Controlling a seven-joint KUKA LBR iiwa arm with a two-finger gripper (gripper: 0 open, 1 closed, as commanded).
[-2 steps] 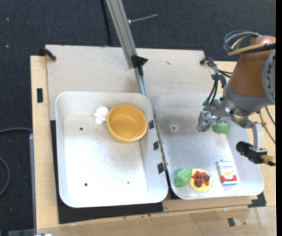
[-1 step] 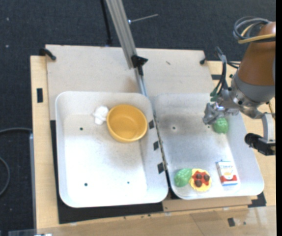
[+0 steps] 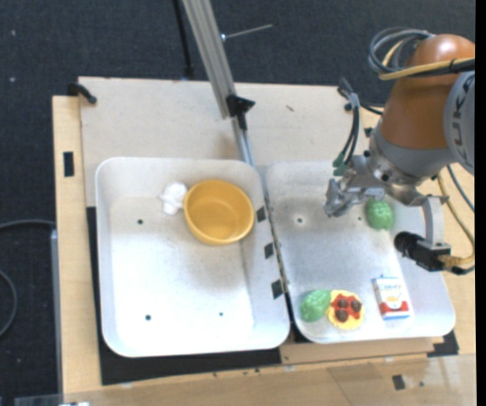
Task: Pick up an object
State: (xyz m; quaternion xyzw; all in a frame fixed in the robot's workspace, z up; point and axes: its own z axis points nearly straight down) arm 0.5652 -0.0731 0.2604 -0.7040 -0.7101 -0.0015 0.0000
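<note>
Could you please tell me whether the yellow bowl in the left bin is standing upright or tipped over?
Upright. The yellow bowl sits in the left bin with its round opening facing up, showing its inside.

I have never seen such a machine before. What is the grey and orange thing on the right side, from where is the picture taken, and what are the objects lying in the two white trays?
The grey and orange thing is a robot arm. At its end is a gripper with two fingers, low over the right bin. Its task is to pick up an object. I cannot see whether the fingers are open or shut, and nothing shows between them.

The picture comes from one fixed camera above the bench, looking down at a slant.

The left bin holds a yellow bowl and a small white object beside it. The right bin holds a green ball near the gripper, a green lump, a yellow and red toy and a small red and white box.
</note>
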